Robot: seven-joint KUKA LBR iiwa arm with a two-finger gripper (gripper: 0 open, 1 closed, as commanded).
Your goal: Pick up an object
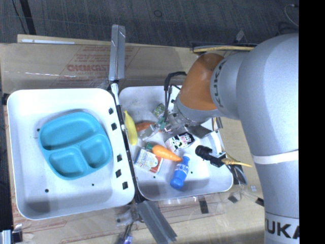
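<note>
Carrot (165,152): just below the gripper (163,120), lying flat among clutter in the right bin (213,183).
Gripper: low in the pile; open or closed, cannot tell.
Neighbours: banana (130,128) to its left, blue bottle (179,173) further below, carton (148,161) touching the carrot.
Risk: likely a crowded grasp, pinching two things or nudging the carrot aside.

Grey arm (264,100), orange wrist band (199,88), KUKA lettering (281,230).
</note>
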